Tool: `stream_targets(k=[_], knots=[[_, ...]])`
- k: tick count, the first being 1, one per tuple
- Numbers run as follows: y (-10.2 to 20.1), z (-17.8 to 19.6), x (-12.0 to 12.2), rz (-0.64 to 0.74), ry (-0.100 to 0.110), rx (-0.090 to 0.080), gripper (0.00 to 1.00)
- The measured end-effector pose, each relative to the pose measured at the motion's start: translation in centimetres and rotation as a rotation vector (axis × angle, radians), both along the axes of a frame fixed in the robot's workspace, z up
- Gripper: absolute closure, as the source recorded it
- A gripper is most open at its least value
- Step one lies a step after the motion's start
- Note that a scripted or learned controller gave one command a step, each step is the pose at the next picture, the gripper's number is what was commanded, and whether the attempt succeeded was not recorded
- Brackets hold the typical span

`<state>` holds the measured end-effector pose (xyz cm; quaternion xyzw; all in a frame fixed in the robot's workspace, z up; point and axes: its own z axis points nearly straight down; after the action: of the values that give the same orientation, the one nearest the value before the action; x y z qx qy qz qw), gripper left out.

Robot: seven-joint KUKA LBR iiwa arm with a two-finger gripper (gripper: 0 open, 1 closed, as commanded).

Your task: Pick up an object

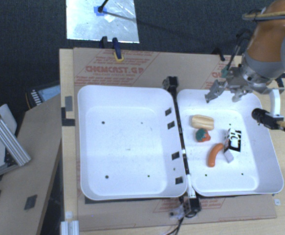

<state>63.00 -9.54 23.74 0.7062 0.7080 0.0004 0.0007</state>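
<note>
The right white bin (259, 180) holds a few small objects. A tan bread-roll shape (202, 121) lies near its middle, with a small teal and orange piece (203, 135) just below it. An orange sausage shape (214, 154) lies slanted further toward the front. Beside it is a black and white block (233, 140) with a pale grey piece (229, 156) at its lower end. My gripper (225, 95) hangs above the far rim of this bin, behind the roll. It is open, its two fingers spread apart with nothing between them.
The left white bin (127, 141) sits beside the right one, with a black hinge strip (178, 136) between them. Both rest on a cardboard sheet (132, 67). A shiny metal plate (101, 13) lies at the back, and an aluminium frame (5, 136) stands at the left.
</note>
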Motion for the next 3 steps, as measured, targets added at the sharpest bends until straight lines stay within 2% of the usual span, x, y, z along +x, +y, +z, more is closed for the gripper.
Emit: stream_targets(k=[1, 2, 3], knots=[[0.0, 1.1, 0.1, 0.002, -0.003, 0.000, 1.00], [8.4, 2.3, -1.9, 0.008, 0.001, 0.002, 1.00], [14.4, 5.0, -9.2, 0.007, 0.003, 0.003, 1.00]])
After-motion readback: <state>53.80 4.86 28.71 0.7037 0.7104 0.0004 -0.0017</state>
